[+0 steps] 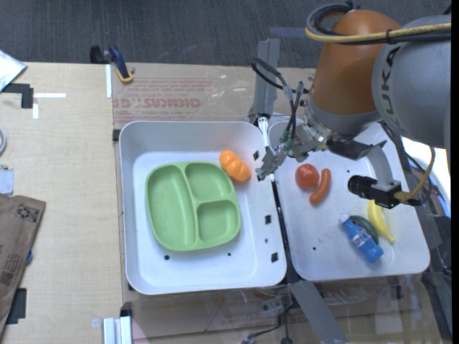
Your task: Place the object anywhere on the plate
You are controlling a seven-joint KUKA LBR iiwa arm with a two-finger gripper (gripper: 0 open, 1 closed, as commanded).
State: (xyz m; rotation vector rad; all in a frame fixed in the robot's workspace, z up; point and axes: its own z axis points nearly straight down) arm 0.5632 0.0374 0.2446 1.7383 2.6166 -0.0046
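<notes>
**Camera view: an orange piece waits beside the plate, gripper at the divide**

Camera view shows us the gripper (pixel 271 162) hanging over the seam between the two bins, just right of the orange fruit (pixel 234 165). Whether it is open or shut we cannot tell; nothing shows clamped in it. The orange fruit, which we take to be the task's thing, lies on the floor of the left bin (pixel 136 213), touching or just beside the far right corner of the green plate (pixel 192 205), not on it.

What could go wrong, as we judge it:
- The fruit looks rounded, so a pinch slightly off centre could squirt it away, toward the bin wall.
- It sits so close to the plate's rim that a descending gripper could strike the rim and shove or tip the plate.
- The raised dividers could make a released fruit roll, though any compartment counts.
- The gripper is near the bin edges, and a low sweep could catch them.

Our count: two white bins on the surface, one plate with three compartments, one orange fruit. The right bin (pixel 401 264) holds one tomato (pixel 307 175), one sausage (pixel 320 186), one banana (pixel 380 222) and one blue bottle (pixel 361 239).
</notes>
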